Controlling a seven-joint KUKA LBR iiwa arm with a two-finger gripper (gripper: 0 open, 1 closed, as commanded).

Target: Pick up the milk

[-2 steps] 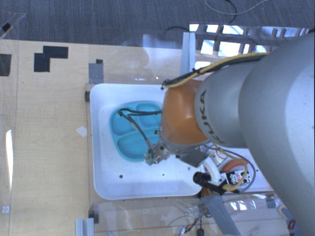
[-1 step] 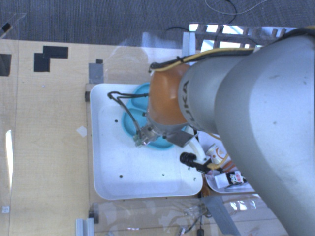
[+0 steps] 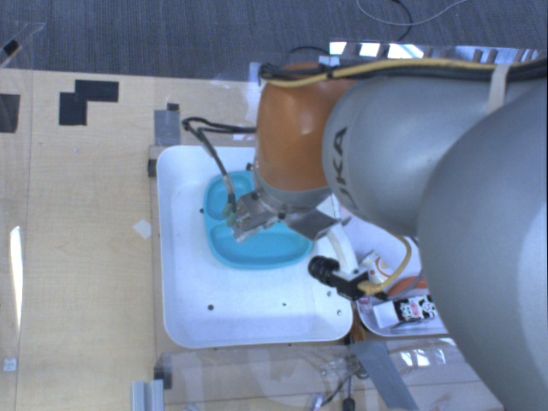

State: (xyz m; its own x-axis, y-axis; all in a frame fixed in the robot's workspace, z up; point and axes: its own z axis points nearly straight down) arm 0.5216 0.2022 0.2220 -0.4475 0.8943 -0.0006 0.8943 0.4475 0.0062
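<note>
A small white carton with black patches, which looks like the milk, lies in the near corner of the right bin, mostly under the arm. My gripper hangs below the orange wrist band over the left bin, right above a blue plate. It is well to the left of the carton. The wrist hides what is under the gripper.
The grey arm covers nearly all of the right bin. Something orange and a white piece peek out beside the carton. A black cable loops over the left bin's far side. Bare white floor lies in front of the plate.
</note>
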